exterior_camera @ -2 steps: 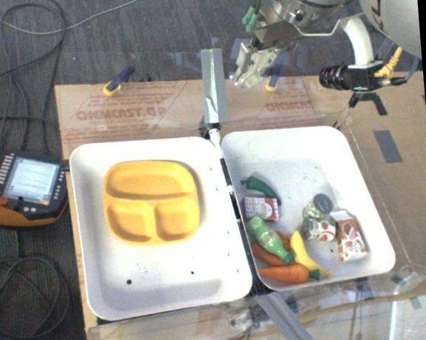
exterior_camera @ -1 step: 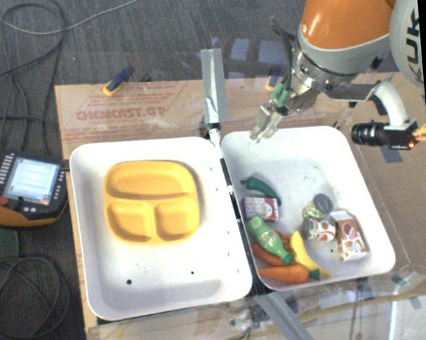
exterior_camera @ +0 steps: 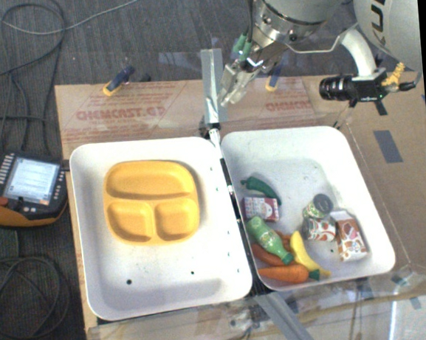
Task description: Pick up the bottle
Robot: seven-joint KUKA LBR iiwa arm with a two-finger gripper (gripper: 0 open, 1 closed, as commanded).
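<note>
approach not begun: bottle waits in right bin

left bin [exterior_camera: 97,287] bears a yellow tray [exterior_camera: 154,200]. in the right bin [exterior_camera: 344,147], the green bottle [exterior_camera: 269,239] lies tilted near the left wall, touching a carrot [exterior_camera: 283,273] & a banana [exterior_camera: 303,252]. gripper [exterior_camera: 236,82] hangs high over the bins' far edge, well apart from it, fingers spread, nothing btwn them. next: swing down over the bottle, align w/ its body.

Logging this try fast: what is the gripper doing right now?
Gripper: open, holding nothing, up above the bins' back edge, well away from the bottle.
</note>
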